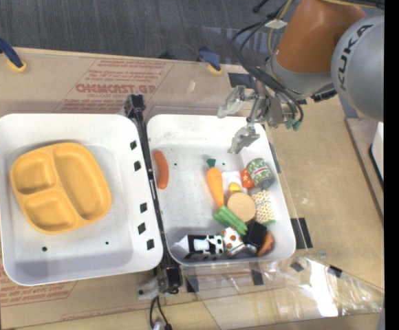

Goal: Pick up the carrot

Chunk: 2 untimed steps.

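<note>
carrot (pixel 215 186) partly under round toy (pixel 241 206), gripper (pixel 238 124) above

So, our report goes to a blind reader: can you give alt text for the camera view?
A carrot lies in the right bin among other toy foods, with a sausage apart at its left wall. The arm's tool hovers above the bin's far edge, holding nothing. The left bin holds a yellow tray.
</note>
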### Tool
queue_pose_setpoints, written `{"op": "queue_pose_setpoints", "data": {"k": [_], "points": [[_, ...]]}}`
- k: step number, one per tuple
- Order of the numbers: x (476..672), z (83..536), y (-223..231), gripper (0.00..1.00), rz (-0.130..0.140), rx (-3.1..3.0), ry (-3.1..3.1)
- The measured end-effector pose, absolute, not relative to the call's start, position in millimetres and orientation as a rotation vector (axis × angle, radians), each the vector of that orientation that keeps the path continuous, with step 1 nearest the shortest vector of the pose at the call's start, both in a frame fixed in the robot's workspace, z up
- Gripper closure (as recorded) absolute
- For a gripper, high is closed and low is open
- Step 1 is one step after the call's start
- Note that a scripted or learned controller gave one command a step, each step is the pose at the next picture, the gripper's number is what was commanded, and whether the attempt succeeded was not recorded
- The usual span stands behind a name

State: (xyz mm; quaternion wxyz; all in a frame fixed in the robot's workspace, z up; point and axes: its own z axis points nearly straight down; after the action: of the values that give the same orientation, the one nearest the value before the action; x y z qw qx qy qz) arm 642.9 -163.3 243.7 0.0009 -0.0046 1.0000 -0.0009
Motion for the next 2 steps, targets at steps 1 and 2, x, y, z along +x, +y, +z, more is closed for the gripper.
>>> {"op": "queue_pose_setpoints", "data": {"k": [1, 2], "points": [[622.1, 136.1, -156.5, 0.00, 0.004, -0.104, 3.148], [578.8, 90.8, -136.9, 0.00, 0.003, -0.221, 3.136]]}}
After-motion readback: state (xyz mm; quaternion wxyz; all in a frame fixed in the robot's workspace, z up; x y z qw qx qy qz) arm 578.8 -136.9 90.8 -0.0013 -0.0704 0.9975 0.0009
